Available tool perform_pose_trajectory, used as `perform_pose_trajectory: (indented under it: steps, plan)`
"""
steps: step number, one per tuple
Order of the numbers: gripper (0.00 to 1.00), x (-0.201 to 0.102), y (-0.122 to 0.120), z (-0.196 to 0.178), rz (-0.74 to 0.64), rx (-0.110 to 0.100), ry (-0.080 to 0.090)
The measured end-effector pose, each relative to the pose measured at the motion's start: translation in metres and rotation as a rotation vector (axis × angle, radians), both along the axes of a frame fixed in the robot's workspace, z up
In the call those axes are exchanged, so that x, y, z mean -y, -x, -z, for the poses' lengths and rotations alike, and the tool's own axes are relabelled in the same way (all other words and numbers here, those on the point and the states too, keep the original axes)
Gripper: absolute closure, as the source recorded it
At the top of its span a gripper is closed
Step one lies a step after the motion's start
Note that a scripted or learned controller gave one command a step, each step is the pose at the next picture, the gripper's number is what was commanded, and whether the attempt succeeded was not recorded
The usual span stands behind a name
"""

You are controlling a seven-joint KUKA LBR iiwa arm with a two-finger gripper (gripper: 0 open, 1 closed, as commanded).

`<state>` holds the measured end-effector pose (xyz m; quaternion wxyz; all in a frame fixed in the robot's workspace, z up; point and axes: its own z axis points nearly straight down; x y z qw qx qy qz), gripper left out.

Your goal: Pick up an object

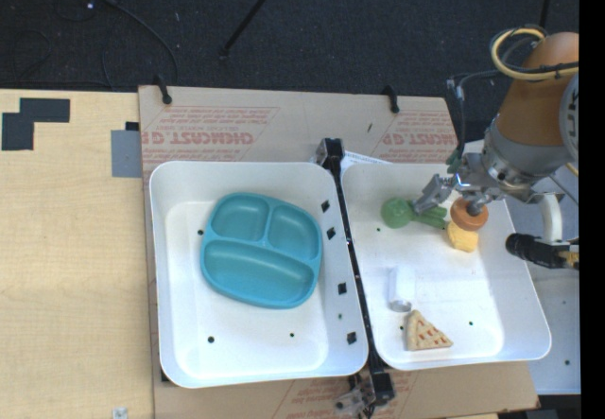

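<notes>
1. I see the grey arm with its orange band (pixel 546 77) reaching in from the right, its two-finger gripper (pixel 452 195) low over the far part of the right white bin (pixel 525 332).
2. The jaws look spread apart, with nothing between them that I can make out.
3. A green round-headed toy (pixel 402 213) lies just left of the jaws, its stem running toward them.
4. A small orange-topped yellow piece (pixel 463 230) sits just right of and below the jaws.
5. A small white block (pixel 401 283) lies nearer me, below the jaws.
6. A tan waffle-patterned wedge (pixel 424 332) lies further below still.
7. Well left of the jaws, a teal divided plastic plate (pixel 262 250) rests in the left white bin (pixel 180 332).
</notes>
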<state>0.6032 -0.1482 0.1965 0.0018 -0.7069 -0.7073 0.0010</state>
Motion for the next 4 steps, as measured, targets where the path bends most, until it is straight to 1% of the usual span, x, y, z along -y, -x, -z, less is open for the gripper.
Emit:
perform_pose_trajectory:
  steps: [1, 2, 3, 4]
  plan:
    - [0.0, 0.003, 0.001, 0.064, 0.0, -0.004, 0.0]
    - [0.0, 0.003, -0.002, 0.106, -0.001, 0.009, 0.003]
    - [1.0, 0.007, -0.004, 0.091, 0.001, 0.018, 0.012]
    - [1.0, 0.012, -0.004, 0.048, 0.003, 0.004, 0.001]
